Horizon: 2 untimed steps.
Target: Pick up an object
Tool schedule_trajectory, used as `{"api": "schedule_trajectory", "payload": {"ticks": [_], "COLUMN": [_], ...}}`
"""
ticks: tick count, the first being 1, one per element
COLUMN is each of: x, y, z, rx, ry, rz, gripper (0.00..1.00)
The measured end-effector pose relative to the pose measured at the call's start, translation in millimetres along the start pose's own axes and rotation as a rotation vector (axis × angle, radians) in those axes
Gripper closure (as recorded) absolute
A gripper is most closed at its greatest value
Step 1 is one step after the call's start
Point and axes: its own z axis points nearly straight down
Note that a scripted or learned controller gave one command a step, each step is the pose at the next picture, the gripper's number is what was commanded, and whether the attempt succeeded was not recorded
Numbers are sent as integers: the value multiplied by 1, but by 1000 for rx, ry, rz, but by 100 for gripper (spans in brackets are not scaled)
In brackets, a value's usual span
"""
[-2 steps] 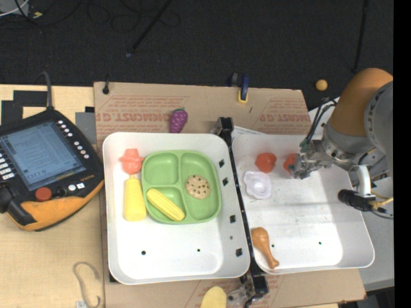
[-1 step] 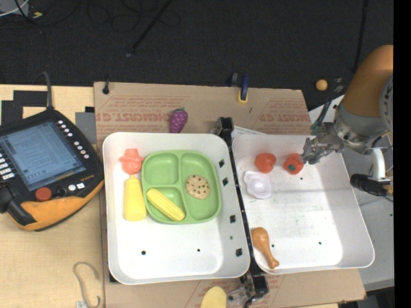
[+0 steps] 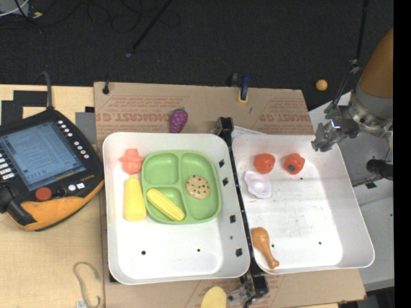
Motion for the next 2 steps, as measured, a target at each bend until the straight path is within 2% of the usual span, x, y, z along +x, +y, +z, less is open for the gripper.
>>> {"api": "schedule_trajectory", "payload": {"ticks": [1,2], "x": [0,61], "y": [0,-3], "z": [-2,5], "rx": [4,7], "ry": [1,4], "rz": [-3,-4], "gripper": [100,100]}}
